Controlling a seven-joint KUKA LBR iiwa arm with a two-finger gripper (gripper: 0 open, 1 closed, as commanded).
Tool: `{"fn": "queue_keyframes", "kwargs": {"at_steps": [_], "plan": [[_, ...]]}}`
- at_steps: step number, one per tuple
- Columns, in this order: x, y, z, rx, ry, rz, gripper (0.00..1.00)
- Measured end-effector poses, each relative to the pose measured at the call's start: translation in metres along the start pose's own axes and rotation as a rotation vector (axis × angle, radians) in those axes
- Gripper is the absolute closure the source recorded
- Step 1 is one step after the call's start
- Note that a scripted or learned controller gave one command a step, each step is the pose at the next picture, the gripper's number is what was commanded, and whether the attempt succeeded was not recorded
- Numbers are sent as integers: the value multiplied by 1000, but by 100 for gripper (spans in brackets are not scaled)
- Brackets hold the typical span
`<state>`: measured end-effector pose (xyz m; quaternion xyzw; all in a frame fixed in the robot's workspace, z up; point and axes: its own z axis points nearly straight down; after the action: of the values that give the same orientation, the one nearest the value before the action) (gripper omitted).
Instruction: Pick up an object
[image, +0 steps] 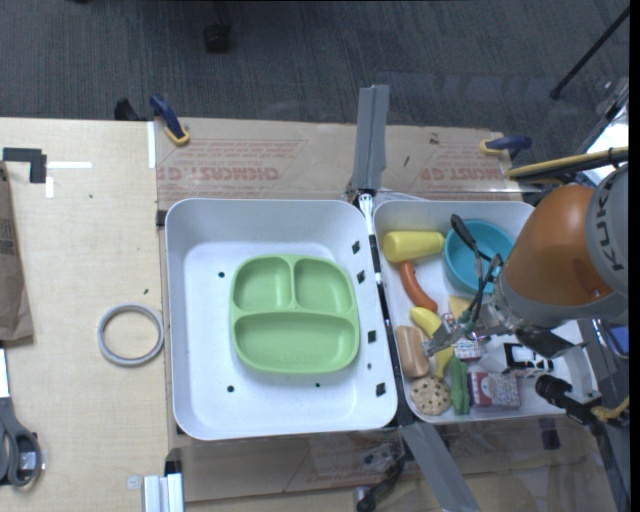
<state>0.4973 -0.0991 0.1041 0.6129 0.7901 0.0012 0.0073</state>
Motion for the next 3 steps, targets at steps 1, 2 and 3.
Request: {"fn": "queue_keyframes", "kwargs": {"at_steps": [1,2,3], "plan": [[-10,27,12,10,7,279,0],[-12,27,2,11,8,283,100],[41,86,-86,16,6,407,100]]}}
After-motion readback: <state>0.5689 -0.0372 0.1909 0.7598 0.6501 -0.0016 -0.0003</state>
